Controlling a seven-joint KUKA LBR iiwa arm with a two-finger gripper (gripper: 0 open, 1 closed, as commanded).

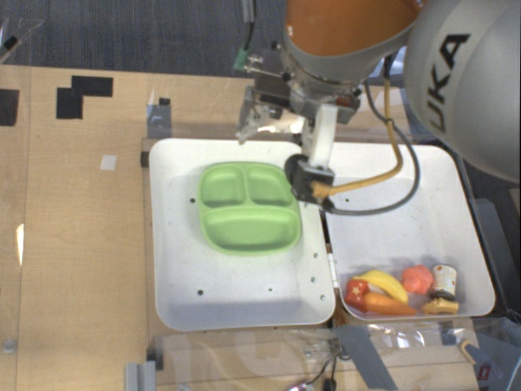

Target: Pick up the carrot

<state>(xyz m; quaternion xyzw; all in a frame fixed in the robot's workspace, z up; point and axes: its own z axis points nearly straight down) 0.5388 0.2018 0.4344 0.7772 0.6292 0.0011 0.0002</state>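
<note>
The carrot [389, 304] lies in the right bin [456, 187], apparently touching a banana [384, 283].

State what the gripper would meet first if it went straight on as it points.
The gripper probably meets the left white bin near its back rim, behind the green divided plate; depth unclear.
</note>
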